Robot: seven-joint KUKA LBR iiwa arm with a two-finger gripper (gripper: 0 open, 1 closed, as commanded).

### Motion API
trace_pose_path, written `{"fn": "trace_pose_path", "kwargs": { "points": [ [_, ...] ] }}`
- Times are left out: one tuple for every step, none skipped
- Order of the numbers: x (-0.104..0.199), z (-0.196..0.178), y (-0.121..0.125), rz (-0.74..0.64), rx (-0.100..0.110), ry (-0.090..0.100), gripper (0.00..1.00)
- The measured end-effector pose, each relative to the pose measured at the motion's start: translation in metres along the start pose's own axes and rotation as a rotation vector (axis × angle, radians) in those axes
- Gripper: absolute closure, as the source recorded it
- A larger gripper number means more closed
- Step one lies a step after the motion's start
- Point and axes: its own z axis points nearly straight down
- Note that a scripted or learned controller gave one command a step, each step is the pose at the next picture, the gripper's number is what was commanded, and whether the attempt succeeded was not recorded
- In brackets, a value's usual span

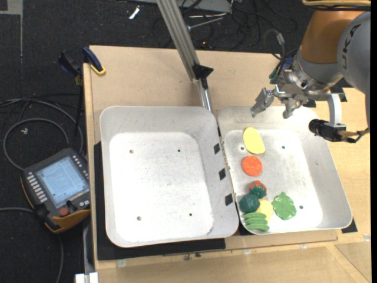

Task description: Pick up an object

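So the pickable stuff is all in my right bin (330, 175), bunched along its left side. I count six pieces: one pale yellow oval (253, 140) up top, one orange-red round piece (252, 166) just below it, then a tight cluster near the bottom corner: a small red-and-green bit (257, 188), a dark green lump (248, 203), a ridged light green one (255, 221) with something yellow peeking out beside it, and a leafy green piece (284, 206). They all look like little plastic toy foods, matte and bright. My gripper (277, 104) hangs over the bin's upper edge, fingers spread apart, nothing between them, well apart from the pile. Left bin (112, 128) is the second of two.
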Motion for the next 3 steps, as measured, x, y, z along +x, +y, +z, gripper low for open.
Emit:
{"fn": "trace_pose_path", "kwargs": {
  "points": [
    [0.0,-0.003,0.0,-0.001,-0.004,-0.001,0.0],
    [-0.003,0.042,0.004,0.002,-0.001,-0.001,0.0],
    [-0.005,0.106,0.004,0.003,0.001,-0.001,0.0]
  ]
}}
